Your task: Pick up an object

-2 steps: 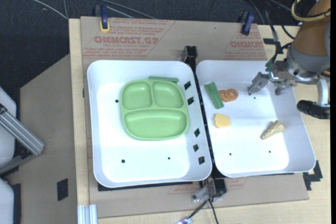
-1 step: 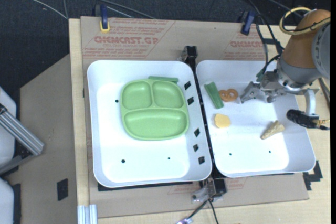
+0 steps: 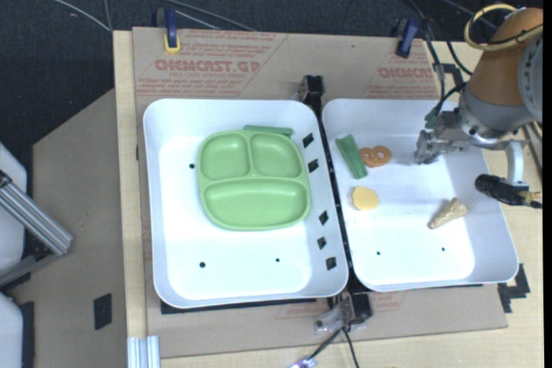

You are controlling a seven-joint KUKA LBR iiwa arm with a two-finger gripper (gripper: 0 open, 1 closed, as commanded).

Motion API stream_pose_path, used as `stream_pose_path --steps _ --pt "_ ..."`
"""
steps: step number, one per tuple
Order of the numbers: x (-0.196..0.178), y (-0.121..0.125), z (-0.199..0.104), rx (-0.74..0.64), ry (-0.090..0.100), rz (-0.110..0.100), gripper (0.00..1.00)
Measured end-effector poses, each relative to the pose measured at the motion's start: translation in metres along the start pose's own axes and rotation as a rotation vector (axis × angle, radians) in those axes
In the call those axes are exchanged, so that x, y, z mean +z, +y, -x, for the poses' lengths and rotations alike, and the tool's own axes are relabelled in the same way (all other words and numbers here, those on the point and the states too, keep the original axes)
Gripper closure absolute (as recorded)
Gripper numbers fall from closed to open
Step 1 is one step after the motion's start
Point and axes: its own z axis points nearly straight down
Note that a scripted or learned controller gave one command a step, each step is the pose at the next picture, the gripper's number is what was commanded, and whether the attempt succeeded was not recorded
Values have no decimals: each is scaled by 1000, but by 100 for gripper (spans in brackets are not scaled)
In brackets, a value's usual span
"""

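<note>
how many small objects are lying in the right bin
4: a green stick near the bin's left wall, a pretzel just right of it, a yellow piece below those, and a tan wedge further right. The gripper could hide another.

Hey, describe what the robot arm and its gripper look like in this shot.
The arm is grey with an orange band above the wrist, and a yellow cable loops at its top. The gripper is small, grey metal, with dark cables trailing beside it.
</note>
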Motion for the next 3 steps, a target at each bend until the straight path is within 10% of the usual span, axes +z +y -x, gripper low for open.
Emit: stream_pose_path --steps 3 --pt "-135 2 14 0 -2 3 100"
